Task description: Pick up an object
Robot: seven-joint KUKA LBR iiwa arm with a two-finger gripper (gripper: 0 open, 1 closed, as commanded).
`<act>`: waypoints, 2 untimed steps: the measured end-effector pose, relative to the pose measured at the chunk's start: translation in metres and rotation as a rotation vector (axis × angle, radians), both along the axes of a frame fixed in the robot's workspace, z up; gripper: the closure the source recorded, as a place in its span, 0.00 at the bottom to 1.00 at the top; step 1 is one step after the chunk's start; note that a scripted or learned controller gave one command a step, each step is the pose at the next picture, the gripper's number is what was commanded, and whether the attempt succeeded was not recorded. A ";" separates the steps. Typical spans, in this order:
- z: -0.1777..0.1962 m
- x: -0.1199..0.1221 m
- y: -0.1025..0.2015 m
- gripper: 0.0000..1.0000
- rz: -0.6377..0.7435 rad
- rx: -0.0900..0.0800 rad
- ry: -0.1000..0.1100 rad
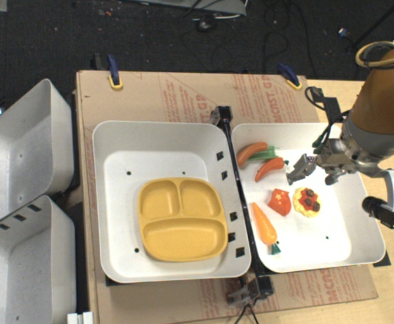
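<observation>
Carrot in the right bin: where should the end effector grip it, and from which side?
Grip the carrot across its thick orange middle, coming straight down from above. It lies flat and slanted, green top toward the near rim, so the fingers should likely close across its narrow width. The strawberry sits close beside its upper end; stay lower.

Position: one camera fixed above the bench [183,90], set well back.
Facing: downward at a slant.
Coverage: left bin [109,181] and right bin [359,241] whole, dark floor [48,25] beyond the far edge.
Arm entry: from the right.
</observation>
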State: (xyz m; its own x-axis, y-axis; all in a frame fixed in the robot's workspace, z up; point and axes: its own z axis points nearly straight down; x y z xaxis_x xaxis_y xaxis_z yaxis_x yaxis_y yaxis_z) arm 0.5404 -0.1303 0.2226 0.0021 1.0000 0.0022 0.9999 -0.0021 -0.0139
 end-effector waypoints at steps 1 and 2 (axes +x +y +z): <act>0.007 0.003 0.000 0.00 0.003 -0.002 -0.013; -0.057 0.002 0.003 0.00 0.001 -0.001 -0.008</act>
